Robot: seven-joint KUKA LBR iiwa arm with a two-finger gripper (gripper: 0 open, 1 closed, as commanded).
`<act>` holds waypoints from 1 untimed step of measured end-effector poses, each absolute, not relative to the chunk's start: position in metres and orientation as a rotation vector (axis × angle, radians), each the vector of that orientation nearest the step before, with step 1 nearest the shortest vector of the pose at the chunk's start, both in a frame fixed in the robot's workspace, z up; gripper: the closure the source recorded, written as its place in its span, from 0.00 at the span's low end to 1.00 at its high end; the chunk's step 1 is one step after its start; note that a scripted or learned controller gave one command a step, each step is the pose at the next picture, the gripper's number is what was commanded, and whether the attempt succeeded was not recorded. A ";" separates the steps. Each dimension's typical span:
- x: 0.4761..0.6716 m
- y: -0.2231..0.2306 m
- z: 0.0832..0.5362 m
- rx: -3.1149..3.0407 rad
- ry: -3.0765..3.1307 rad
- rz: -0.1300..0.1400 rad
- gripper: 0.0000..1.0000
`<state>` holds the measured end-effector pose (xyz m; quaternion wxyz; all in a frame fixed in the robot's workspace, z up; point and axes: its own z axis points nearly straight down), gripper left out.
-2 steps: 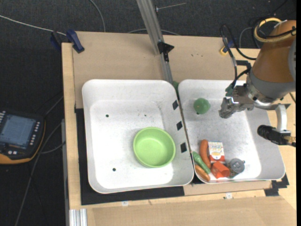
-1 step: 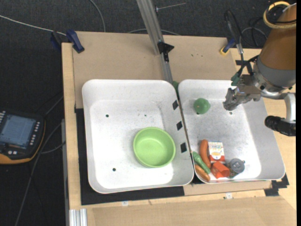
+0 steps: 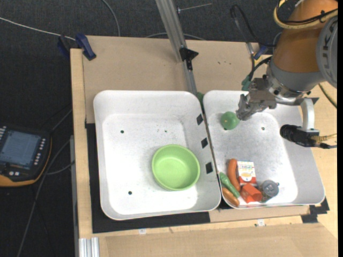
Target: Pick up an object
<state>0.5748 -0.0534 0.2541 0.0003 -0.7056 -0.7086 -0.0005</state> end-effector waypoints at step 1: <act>0.590 -0.007 0.254 -2.217 -2.225 -0.002 1.00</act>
